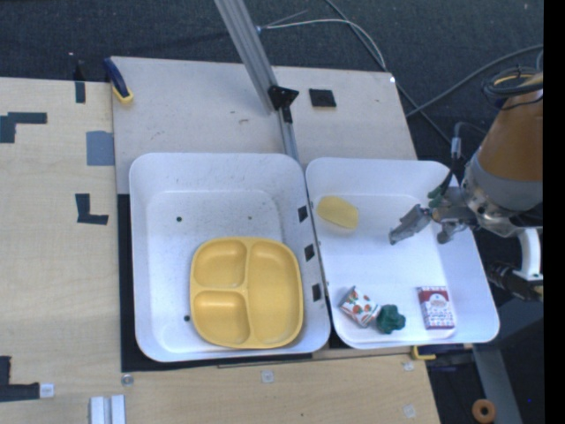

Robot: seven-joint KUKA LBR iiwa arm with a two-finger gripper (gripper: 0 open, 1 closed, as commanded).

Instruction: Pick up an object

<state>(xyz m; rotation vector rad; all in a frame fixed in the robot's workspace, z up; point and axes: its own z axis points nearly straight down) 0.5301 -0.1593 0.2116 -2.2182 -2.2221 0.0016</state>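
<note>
Partly cut off, arm (pixel 510 162); hand (pixel 415 223) over right bin (pixel 459 276), fingers indistinct

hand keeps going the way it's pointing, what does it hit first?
The hand points toward the view's left, over the right bin. The yellow lump near that bin's left wall is probably first, though the line may pass just below it. Height above the floor is unclear.

Both white bins (pixel 221 170) look like smooth, matt plastic; the left one is speckled with dark grit. The yellow divided tray (pixel 247 291) in it is plastic with a soft sheen. The desk (pixel 53 237) at left has a pale, wood-like surface. A brushed metal rail (pixel 243 34) stands at the far side.
</note>
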